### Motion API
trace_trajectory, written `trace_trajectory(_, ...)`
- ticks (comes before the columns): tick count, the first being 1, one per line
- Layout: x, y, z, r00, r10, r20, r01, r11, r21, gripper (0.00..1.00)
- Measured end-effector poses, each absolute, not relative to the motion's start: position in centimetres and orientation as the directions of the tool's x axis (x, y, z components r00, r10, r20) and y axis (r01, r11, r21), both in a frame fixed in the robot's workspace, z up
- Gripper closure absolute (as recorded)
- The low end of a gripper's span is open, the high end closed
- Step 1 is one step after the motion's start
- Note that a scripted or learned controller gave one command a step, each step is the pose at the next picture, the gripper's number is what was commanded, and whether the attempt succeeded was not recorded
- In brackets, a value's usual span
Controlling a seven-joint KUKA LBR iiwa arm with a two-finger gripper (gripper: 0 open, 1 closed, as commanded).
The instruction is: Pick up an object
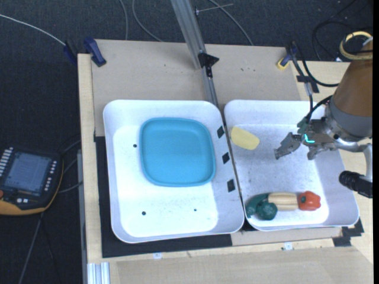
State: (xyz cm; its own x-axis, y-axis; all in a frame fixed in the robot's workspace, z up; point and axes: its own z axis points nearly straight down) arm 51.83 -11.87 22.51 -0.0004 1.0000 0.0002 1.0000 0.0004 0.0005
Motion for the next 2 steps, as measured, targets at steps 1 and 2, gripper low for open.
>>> trace_trajectory(1, 51.8, -11.9, 22.5, 0.0, 1.0, 0.0, 1.0, 0.0, 0.0, 0.0)
trace_trajectory(2, 52.0, -11.7, 18.3, 0.0, 1.0, 0.001, 1.0, 0.0, -0.003, 0.0)
